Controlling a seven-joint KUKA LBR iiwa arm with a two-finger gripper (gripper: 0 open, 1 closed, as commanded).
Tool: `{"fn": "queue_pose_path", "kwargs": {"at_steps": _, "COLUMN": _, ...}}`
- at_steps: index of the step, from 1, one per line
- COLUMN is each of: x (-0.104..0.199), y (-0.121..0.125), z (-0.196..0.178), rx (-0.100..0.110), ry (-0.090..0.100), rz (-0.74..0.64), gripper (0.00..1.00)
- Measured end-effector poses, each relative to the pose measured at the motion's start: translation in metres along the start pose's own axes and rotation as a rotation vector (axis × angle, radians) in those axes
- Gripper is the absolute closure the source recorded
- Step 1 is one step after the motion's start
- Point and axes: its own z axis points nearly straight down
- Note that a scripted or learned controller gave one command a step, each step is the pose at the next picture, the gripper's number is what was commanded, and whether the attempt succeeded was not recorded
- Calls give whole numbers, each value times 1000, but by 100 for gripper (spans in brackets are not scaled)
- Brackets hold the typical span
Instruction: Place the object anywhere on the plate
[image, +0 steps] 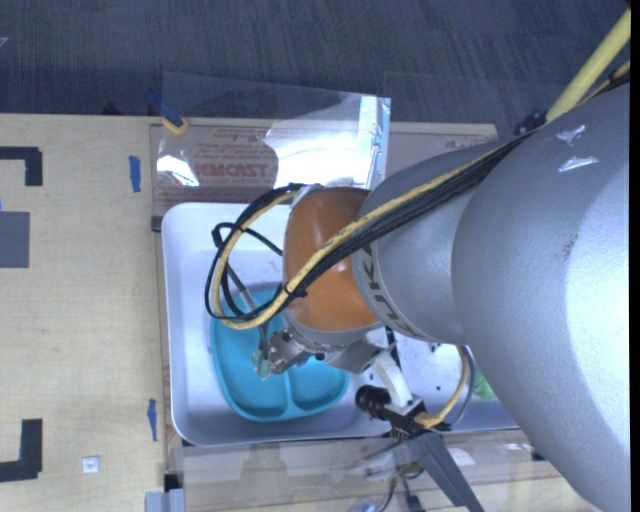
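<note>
Above blue plate (262, 392): hand (270, 360).

Glossy blue plastic plate (250, 395); smooth white bin (185, 300); matt wood-grain bench (80, 300).

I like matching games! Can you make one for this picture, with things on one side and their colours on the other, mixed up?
Things:
1. plate
2. bin
3. arm band
4. cable

Colours:
A. orange
B. yellow
C. blue
D. white

Pairs: 1-C, 2-D, 3-A, 4-B
</note>
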Motion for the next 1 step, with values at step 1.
{"fn": "queue_pose_path", "kwargs": {"at_steps": 1, "x": -61, "y": -37, "z": -45, "rx": -8, "ry": -4, "rz": 65, "gripper": 100}}
